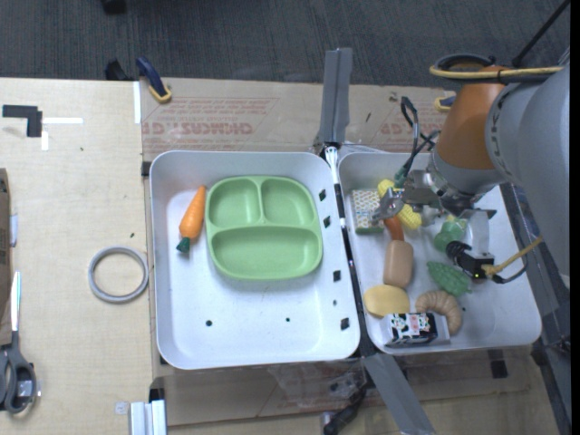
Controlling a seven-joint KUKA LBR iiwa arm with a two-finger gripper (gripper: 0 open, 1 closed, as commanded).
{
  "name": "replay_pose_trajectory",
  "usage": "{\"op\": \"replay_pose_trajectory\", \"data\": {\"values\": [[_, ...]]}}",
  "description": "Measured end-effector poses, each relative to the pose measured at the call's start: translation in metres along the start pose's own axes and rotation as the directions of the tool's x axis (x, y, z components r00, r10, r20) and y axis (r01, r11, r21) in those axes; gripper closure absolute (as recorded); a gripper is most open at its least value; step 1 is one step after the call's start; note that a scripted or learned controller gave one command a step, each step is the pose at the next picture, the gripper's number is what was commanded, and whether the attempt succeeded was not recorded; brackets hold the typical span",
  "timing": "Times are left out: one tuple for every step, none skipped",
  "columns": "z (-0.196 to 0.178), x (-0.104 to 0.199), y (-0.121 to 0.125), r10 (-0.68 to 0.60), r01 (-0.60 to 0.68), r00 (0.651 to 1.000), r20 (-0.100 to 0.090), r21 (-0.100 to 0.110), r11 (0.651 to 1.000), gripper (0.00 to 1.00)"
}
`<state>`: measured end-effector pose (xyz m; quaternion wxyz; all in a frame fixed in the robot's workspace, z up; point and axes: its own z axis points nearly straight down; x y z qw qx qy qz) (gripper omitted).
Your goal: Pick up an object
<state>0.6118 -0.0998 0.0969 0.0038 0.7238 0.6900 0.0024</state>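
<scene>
Bench [72, 207] with two bins [172, 315], tape ring [118, 274], scissors [16, 374].

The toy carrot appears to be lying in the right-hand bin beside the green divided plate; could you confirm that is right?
Not quite. The camera view shows the toy carrot lying in the left-hand bin, not the right-hand one. It is beside the green divided plate, just off that plate's left edge.

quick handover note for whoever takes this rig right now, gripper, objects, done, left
Gripper: low in the right bin, among the toys; finger state unclear, no grasp confirmed.
Right bin: hot dog, yellow piece, croissant, green leaf, small carton.
Left bin: green divided plate, carrot beside it.
Done: arm down in the right bin.
Left: grasp and lift one object.
</scene>
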Motion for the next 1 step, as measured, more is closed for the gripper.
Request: {"op": "replay_pose_trajectory", "data": {"values": [[-0.0099,0.0002,0.0008,-0.002,0.002,1.000,-0.001,0.000,1.000,1.00]]}}
